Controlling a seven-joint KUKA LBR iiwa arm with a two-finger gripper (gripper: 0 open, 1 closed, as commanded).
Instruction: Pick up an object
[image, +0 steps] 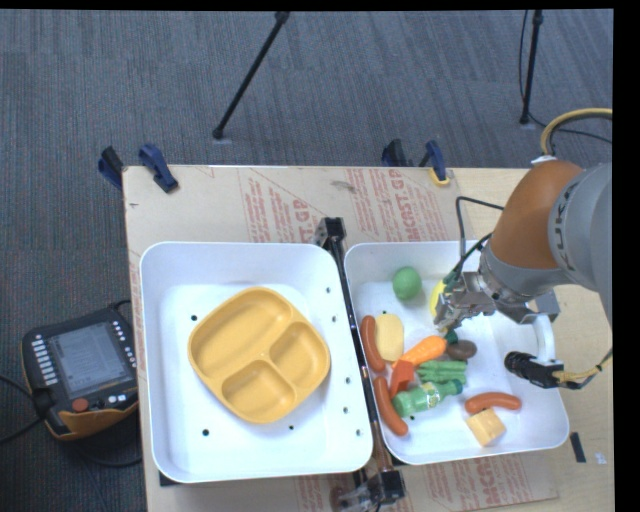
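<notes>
Two white bins (160, 300) sit on the table (230, 200): the one left of the divider holds one yellow sectioned plate (258, 353), the other roughly ten toy foods (430, 370), among them one green ball (407, 282) and three sausages (372, 342).

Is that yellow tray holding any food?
No. The tray lies flat in the left bin, its three compartments bare; the toy food is in the right bin.
</notes>
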